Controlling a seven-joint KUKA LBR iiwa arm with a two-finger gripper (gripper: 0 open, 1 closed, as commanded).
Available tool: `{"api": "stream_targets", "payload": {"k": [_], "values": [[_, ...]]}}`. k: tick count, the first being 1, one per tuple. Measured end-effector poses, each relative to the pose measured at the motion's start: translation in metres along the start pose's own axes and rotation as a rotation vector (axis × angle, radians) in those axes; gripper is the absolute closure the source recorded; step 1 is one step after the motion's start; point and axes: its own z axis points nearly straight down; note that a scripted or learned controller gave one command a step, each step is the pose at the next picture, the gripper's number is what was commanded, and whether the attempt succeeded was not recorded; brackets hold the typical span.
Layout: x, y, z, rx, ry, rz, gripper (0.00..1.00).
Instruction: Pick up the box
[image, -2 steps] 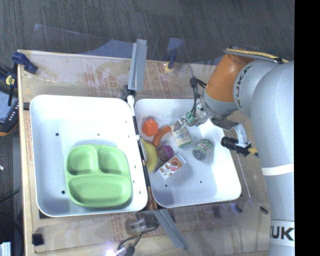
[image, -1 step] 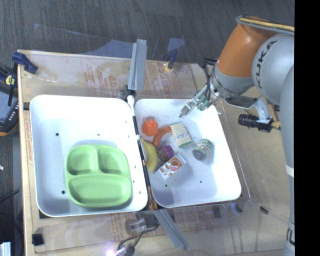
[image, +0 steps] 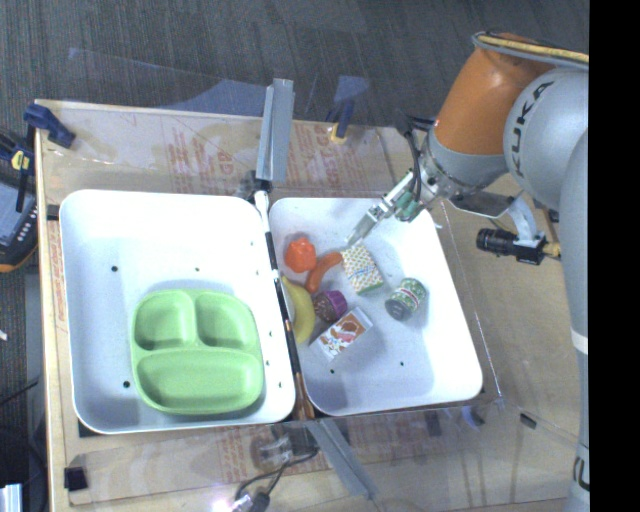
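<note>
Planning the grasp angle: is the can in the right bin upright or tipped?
Tipped. The can lies on its side on the right bin floor, one round end facing the camera.

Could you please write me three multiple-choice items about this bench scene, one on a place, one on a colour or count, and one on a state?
1. Where does the green divided tray lie?
A. In the left bin
B. In the right bin
C. On the bench outside both bins

2. How many compartments does the green divided tray have?
A. One
B. Three
C. Six

3. How does the small can near the patterned box lie?
A. Stacked on top of the box
B. In the right bin, apart from the box
C. Inside the green tray

Answers:
1. A, since the tray rests on the floor of the left bin.
2. B, since two small wells sit above one long well.
3. B, since white floor of the right bin shows between the can and the box.
</note>
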Motion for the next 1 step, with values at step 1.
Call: {"api": "stream_targets", "payload": {"k": [1], "values": [[-0.0307, -0.0170, 0.1275, -0.004, -0.005, -0.047, 0.00]]}}
